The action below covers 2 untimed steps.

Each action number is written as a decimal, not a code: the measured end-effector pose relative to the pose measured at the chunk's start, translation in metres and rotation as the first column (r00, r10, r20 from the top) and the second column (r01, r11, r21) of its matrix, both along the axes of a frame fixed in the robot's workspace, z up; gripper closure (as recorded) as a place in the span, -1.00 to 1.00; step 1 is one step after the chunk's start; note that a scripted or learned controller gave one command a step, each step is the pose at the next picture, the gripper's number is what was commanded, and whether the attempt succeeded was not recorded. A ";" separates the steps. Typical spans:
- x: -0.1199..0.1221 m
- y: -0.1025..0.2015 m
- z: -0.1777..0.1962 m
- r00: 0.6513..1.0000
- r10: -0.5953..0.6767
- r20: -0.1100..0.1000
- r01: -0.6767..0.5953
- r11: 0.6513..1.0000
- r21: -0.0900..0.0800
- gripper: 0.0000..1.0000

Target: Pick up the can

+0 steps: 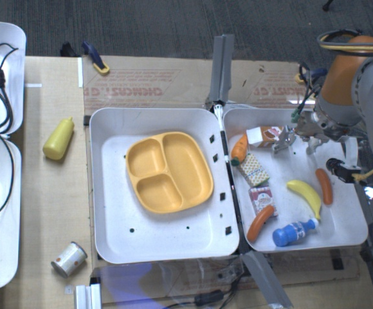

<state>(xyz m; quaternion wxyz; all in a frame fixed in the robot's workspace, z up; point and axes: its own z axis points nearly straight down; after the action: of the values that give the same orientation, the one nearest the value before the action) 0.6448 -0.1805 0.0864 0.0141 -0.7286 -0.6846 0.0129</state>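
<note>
Lower left of frame, on the bare bench outside both bins: small silver metal can (69, 258), lying on its side, tilted, w/ a pale label showing reddish marks, open or dark end facing upper right. It sits just off the bottom left corner of the left shallow white bin (106, 237), well apart from the arm.

Low in the right shallow white bin (350, 237): blue plastic bottle w/ white cap (293, 232) on its side, orange-red sausage (260, 223) beside it, small red and white packet (262, 199) just above that. Yellow banana (306, 197) curves across mid bin; second red sausage (324, 185) near the right wall.

Centre of left bin: yellow plastic plate w/ three compartments (169, 171).

Further up in right bin: green patterned box (253, 170), orange carrot (239, 149) against the divider, white and red carton (264, 135) near the top wall.

Upper right: grey arm w/ orange band (344, 76) reaches in; two-finger gripper (297, 141) hangs over the upper part of the right bin, metal fingers spread apart, nothing between them.

Left of the bins, mid frame: yellow squeeze bottle (58, 139) on the bench.
</note>
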 end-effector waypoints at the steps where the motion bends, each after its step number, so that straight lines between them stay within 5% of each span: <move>1: 0.000 0.025 0.002 0.957 -0.290 -0.015 0.289 0.957 -0.022 -1.00; 2: -0.004 -0.020 0.000 0.881 -0.472 -0.039 0.472 0.882 -0.002 -1.00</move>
<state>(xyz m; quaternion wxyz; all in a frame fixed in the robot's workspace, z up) 0.6410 -0.2009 0.0862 0.0329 -0.8728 -0.4865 0.0205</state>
